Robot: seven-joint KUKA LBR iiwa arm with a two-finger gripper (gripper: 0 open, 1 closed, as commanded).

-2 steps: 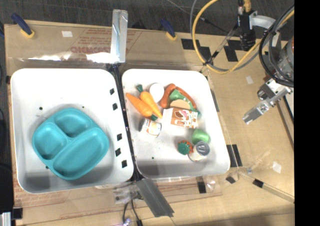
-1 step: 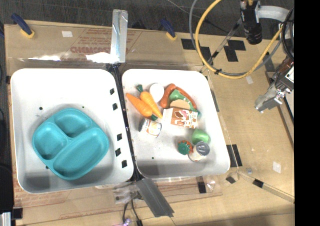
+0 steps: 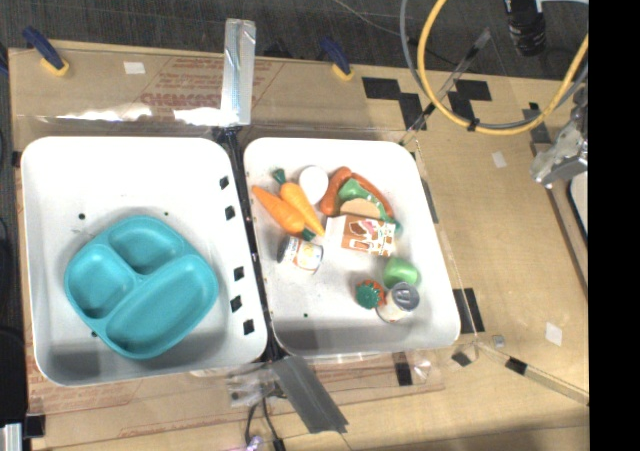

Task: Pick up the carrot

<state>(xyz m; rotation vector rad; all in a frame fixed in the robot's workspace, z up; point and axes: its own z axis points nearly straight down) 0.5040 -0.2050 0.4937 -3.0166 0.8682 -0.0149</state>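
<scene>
Lying in the right bin [image 3: 425, 239], near its upper-left corner, the carrot [image 3: 302, 205] is an orange tapered piece set at a slant, with its thick end up and left. A second orange piece [image 3: 272, 208] touches it on the side toward the divider between the bins.

A grey metal piece [image 3: 562, 152] juts in at the right edge of the view, over the bare bench and outside both bins. It looks like part of the arm's end. Whether the gripper is wide, narrow or holding anything cannot be told from it, and nothing is seen clamped there. Taking that piece as the reference, the carrot lies well to its left and slightly lower in the view, with the bin's right wall and most of the other toys between them.

Nearer to the metal piece than the carrot are:
- a white egg-shaped toy [image 3: 313, 180]
- a reddish sausage [image 3: 352, 182]
- a printed carton [image 3: 363, 234]
- a green ball [image 3: 401, 270]
- a small tin [image 3: 403, 297]

A small white packet [image 3: 303, 255] lies just below the carrot's tip. Farthest from the piece, the left bin [image 3: 60, 169] holds a teal divided plate [image 3: 140, 287]. A yellow hose [image 3: 440, 49] loops over the bench at the upper right.
</scene>
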